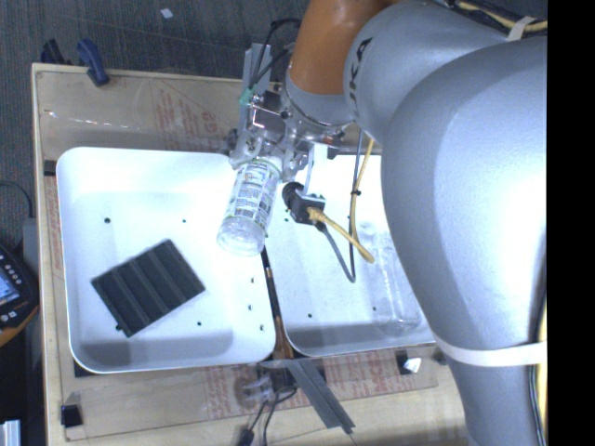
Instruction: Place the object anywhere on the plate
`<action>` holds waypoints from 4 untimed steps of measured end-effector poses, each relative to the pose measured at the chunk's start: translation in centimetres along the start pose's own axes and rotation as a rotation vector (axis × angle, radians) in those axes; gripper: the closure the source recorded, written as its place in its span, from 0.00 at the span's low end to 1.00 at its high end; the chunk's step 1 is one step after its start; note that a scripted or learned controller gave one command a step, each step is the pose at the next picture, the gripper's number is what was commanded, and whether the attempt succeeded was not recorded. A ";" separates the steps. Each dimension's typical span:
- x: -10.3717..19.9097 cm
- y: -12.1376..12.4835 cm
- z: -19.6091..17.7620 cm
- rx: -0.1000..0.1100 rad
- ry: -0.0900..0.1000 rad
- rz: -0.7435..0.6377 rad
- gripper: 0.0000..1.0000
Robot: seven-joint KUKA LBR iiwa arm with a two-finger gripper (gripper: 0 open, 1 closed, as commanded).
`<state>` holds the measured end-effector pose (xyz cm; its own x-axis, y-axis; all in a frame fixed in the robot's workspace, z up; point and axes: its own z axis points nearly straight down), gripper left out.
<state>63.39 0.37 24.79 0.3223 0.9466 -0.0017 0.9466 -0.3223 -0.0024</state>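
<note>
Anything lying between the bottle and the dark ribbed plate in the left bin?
Nothing: in the camera view, just bare white floor of the left bin separates the clear bottle at the tool from the plate.

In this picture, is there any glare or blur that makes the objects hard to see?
Camera view: sharp overall; the left bin is overexposed, its white rim glaring; the clear plastic bottle is see-through with highlights, so its edges are faint; the dark ridged plate reads clearly; the large arm covers much of the right bin.
</note>
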 end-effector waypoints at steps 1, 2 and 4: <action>-5.5 4.2 -1.5 0.000 0.001 0.168 1.00; -7.0 4.7 -3.1 0.002 0.000 0.296 1.00; -7.6 3.4 -6.0 0.005 0.000 0.228 1.00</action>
<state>64.15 -7.96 30.80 0.5278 0.8494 -0.0024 0.8494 -0.5278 -0.0066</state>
